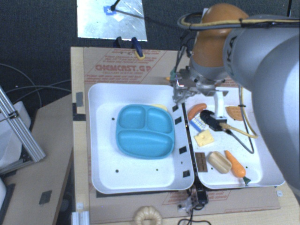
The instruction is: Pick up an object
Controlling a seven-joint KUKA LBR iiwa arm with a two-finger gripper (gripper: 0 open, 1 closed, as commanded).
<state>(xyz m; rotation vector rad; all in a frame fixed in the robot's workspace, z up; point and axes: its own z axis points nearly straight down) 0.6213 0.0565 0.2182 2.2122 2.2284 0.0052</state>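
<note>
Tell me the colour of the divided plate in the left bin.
Light blue; the plate shows plainly in the camera view.

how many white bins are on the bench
2. The left bin holds a blue divided plate. The right bin holds the toy food, and the arm covers part of it.

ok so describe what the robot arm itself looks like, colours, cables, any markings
The arm is a thick, rounded body in smooth light grey, with an orange domed band above the wrist. Dark lettering shows on the grey shell beside the band, too partial to read. Thin dark and yellowish cables loop around the orange section and run down toward the small metallic gripper below.
</note>
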